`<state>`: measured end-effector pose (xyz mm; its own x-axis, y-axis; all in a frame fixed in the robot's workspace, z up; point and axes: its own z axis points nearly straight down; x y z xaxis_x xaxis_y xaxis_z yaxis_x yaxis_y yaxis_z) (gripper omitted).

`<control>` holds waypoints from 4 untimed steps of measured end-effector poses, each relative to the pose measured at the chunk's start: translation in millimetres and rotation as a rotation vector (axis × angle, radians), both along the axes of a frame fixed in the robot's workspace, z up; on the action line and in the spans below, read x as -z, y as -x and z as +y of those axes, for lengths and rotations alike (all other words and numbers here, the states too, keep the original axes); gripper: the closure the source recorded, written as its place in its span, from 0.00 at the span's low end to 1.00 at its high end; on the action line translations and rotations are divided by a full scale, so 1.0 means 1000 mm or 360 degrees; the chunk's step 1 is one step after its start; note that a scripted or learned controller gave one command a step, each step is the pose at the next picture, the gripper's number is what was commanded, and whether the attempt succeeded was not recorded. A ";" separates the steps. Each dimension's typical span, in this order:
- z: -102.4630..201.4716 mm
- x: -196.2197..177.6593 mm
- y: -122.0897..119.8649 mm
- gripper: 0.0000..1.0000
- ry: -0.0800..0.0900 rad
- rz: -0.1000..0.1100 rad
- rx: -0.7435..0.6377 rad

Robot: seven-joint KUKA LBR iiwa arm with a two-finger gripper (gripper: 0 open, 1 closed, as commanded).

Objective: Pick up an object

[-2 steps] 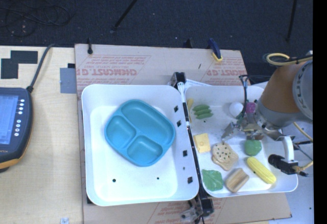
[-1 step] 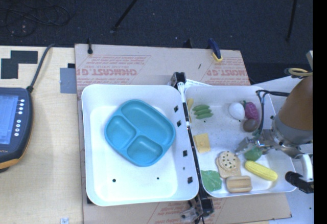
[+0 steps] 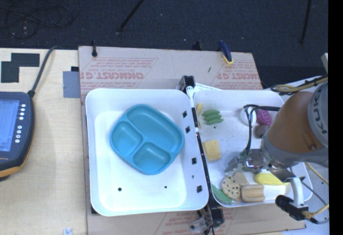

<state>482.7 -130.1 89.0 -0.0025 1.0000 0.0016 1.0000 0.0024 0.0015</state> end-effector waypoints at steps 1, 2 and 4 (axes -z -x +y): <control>0.033 0.000 0.003 0.00 0.0003 -0.0001 0.0004; -0.026 -0.075 -0.048 0.00 0.0011 -0.0011 0.0007; -0.026 -0.010 -0.055 1.00 -0.0004 0.0004 0.0006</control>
<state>537.6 -156.1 99.2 0.0012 1.0000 0.0041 1.0000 -0.0012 -0.0011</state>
